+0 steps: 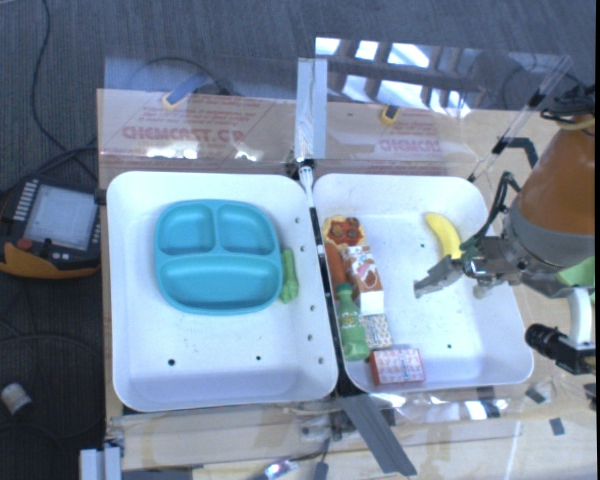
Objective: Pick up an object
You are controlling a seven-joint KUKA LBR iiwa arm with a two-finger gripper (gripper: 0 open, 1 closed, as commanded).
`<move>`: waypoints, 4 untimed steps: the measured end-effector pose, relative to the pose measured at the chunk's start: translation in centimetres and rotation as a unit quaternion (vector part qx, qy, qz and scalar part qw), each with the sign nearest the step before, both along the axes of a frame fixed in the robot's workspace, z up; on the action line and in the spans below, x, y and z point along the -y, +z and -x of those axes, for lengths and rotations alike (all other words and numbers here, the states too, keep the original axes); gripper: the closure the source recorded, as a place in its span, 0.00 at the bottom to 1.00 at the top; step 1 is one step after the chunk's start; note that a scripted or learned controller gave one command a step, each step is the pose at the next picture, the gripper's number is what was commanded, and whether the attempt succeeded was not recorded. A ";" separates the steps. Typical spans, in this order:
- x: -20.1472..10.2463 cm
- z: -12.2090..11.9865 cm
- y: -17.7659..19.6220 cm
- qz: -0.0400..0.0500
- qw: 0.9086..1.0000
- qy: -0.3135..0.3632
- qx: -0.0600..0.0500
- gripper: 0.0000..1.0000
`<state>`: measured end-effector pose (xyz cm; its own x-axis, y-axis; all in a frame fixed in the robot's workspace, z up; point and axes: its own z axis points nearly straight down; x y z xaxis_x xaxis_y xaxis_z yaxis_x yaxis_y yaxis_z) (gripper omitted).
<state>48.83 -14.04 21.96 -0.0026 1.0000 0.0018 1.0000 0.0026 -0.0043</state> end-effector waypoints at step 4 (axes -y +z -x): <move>4.5 -10.9 -10.2 0.003 0.943 -0.332 0.000 1.00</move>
